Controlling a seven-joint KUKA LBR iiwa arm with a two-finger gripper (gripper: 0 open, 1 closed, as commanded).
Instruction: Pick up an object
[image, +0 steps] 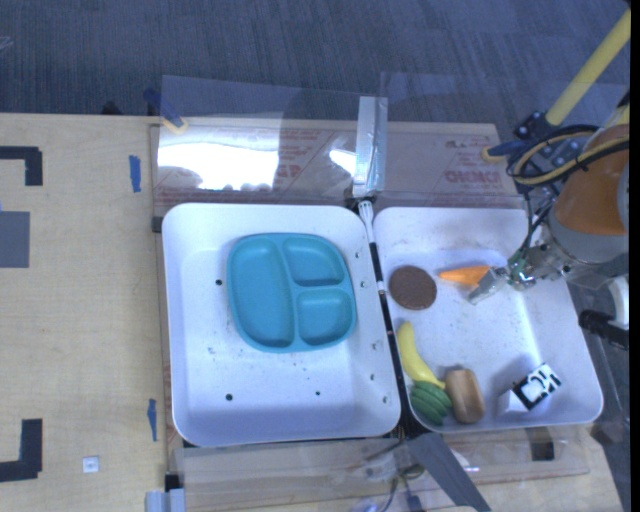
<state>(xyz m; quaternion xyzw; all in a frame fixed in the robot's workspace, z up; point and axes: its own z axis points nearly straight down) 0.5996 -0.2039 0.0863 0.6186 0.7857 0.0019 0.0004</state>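
Observation:
The right bin (560, 335) holds several objects. An orange carrot (462, 275) lies near its back, beside a brown round disc (412, 287). A yellow banana (417, 355), a green ribbed piece (432, 401) and a brown bread-like piece (464, 393) lie along the front left. A black-and-white box (534, 388) sits at the front right. My gripper (488, 288) is low over the bin, right at the carrot's right end. I cannot tell whether it touches the carrot.
The left bin (190, 330) holds a blue divided plate (292, 292). A metal divider (369, 150) and a clear sheet stand behind the bins. The arm's orange band (590, 195) and cables hang over the right bin's back right corner.

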